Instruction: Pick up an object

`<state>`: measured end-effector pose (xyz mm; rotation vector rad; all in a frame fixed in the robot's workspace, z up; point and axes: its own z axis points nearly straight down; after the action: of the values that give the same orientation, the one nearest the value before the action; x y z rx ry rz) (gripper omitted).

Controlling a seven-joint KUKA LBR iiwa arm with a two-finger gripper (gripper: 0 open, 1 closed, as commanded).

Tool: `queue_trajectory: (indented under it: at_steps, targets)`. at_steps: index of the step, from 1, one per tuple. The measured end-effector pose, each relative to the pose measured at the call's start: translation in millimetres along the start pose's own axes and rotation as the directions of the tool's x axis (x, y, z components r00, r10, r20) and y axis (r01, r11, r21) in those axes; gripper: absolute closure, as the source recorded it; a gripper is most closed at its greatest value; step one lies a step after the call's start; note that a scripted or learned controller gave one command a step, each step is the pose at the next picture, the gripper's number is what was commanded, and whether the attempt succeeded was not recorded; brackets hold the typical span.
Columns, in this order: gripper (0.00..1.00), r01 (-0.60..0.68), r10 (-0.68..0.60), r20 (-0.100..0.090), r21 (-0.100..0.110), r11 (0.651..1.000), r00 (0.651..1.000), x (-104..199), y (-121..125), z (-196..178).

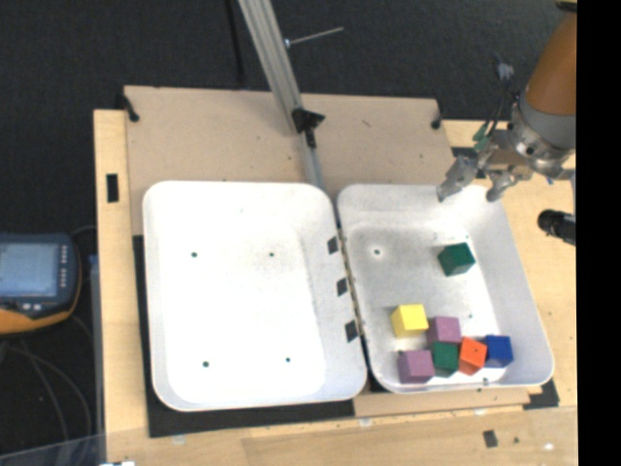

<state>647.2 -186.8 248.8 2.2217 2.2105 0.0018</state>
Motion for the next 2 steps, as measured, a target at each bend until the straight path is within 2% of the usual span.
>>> queue_trajectory:
  at_steps: [1, 2]
  targets:
    - [0.0, 0.013, -0.013, -0.004, -0.005, 1.0, 1.0, 58, -2, -78]
    - [0.0, 0.014, -0.013, -0.006, 0.008, 1.0, 1.0, 140, 2, -38]
